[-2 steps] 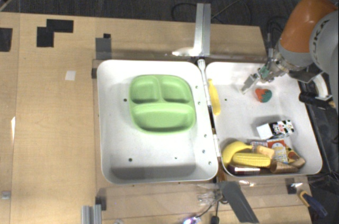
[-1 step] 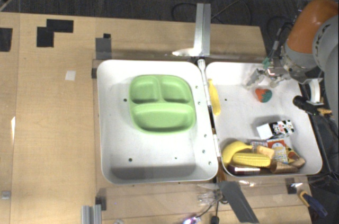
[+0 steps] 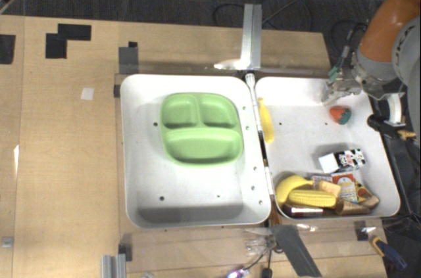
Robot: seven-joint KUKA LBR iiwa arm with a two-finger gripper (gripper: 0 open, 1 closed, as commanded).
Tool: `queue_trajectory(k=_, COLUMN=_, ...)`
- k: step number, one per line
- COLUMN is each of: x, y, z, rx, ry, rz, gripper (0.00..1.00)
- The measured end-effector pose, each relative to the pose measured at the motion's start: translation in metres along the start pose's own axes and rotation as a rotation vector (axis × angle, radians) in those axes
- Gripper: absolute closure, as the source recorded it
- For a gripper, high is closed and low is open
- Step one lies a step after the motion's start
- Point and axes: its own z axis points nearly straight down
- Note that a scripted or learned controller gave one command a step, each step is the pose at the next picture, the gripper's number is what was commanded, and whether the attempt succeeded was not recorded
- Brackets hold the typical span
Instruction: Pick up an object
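A grey arm with an orange band leans in over the far corner of the right bin (image 3: pixel 289 99), its gripper (image 3: pixel 339 87) hanging low above the white floor. From where I stand, nothing can be seen between its tips, and whether the pincer is parted or closed cannot be told at this angle. Just beside it, a little nearer the front, lies a small orange-red object (image 3: pixel 340 115), apart from the gripper and resting on the bin floor. A heap of other goods crowds the bin's near corner: a yellow banana (image 3: pixel 289 187), a corn cob (image 3: pixel 310 198), a printed packet (image 3: pixel 347 187) and a small black-and-white box (image 3: pixel 350 158). A yellow piece (image 3: pixel 265 119) lies along the dividing wall. In the left bin (image 3: pixel 141 139) sits a green divided tray (image 3: pixel 200 128). By appearances the pick is not yet made; the grasp and the lift both remain.
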Motion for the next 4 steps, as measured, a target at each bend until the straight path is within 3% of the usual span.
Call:
queue_trajectory(k=1, x=0.001, y=-0.12, z=0.01, rx=0.006, ry=-0.004, rz=-0.089, gripper=1.0)
queue_trajectory(k=2, x=0.06, y=-0.103, z=0.01, rx=0.001, ry=-0.004, rz=-0.626, gripper=1.0)
queue_trajectory(k=3, x=0.089, y=-0.047, z=-0.04, rx=0.009, ry=0.002, rz=-0.456, gripper=1.0)
queue_trajectory(k=4, x=0.102, y=0.002, z=0.015, rx=0.007, ry=0.001, rz=-0.391, gripper=1.0)
